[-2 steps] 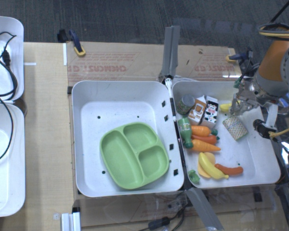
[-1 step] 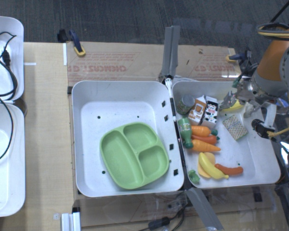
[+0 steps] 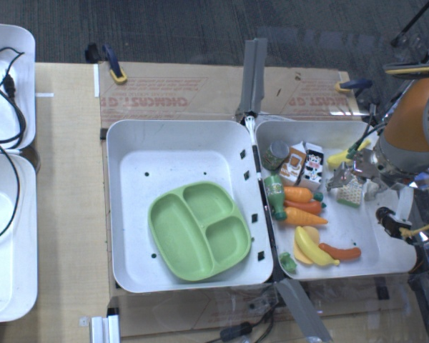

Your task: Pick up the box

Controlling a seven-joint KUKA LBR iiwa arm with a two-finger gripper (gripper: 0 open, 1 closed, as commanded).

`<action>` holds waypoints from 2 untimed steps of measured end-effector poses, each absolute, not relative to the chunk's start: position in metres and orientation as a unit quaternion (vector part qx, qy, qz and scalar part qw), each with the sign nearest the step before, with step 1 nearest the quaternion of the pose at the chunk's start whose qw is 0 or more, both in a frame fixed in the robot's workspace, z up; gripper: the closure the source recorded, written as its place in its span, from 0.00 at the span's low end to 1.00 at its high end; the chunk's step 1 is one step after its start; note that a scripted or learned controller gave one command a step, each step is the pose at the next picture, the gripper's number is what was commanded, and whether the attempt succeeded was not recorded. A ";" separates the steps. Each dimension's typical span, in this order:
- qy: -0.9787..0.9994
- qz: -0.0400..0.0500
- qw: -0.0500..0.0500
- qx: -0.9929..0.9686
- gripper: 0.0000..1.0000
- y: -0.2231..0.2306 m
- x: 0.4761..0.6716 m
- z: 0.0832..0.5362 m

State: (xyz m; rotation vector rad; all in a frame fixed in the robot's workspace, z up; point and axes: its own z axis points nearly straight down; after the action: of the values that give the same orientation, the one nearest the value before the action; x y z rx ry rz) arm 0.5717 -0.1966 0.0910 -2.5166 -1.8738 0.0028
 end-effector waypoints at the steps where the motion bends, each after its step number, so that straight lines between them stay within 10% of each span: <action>1: -0.597 0.001 0.001 -0.802 1.00 -0.198 0.572 0.100; 2: -0.605 0.001 0.000 -0.796 1.00 -0.142 0.609 0.198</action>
State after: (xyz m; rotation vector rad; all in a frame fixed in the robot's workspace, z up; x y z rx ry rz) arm 0.6095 -0.1415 0.1982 -2.5006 -1.9019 0.0032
